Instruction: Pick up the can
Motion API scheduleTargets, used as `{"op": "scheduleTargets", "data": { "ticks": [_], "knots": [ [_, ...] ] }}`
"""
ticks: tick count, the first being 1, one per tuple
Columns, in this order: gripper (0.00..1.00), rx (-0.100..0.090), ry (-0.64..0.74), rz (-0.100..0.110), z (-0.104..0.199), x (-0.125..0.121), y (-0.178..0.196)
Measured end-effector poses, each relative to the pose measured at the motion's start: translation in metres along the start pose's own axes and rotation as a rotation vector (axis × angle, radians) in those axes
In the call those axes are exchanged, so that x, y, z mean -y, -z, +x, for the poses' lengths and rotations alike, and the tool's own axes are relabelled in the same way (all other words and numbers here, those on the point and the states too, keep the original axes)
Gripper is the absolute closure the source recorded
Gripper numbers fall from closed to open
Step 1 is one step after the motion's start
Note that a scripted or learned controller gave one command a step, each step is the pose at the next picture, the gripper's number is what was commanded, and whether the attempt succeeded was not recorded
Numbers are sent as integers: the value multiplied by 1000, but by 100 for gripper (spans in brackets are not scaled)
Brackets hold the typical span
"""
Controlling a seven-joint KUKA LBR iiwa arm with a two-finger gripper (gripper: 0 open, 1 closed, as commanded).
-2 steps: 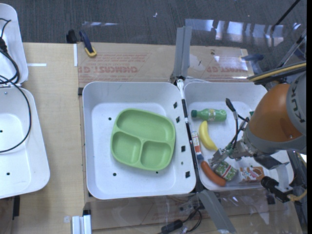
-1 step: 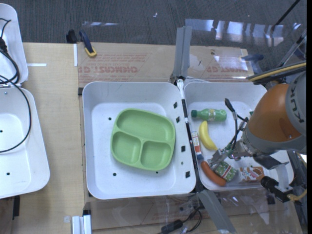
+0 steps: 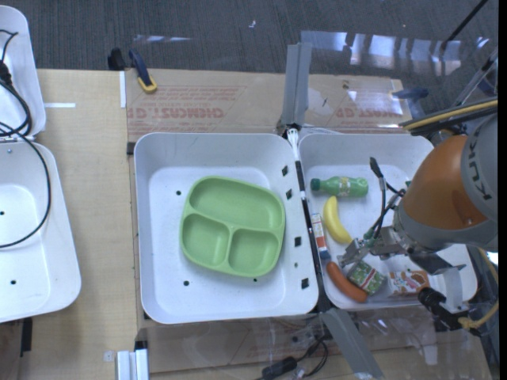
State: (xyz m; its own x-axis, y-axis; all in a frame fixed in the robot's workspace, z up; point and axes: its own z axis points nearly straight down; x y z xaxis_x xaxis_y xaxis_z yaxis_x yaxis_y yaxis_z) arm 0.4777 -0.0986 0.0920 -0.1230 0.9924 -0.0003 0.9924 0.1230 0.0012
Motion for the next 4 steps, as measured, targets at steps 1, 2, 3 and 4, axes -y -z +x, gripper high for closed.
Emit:
{"op": "scheduleTargets", "data": {
  "ticks": [1, 2, 3, 4],
  "knots": [
    [0, 0, 3, 1, -9, 1, 0],
    [0, 0, -42, 1, 2, 0, 0],
    [0, 1, 6, 1, -9, 1, 0],
    [0, 0, -120, 0, 3, -1, 0]
  ]
}}
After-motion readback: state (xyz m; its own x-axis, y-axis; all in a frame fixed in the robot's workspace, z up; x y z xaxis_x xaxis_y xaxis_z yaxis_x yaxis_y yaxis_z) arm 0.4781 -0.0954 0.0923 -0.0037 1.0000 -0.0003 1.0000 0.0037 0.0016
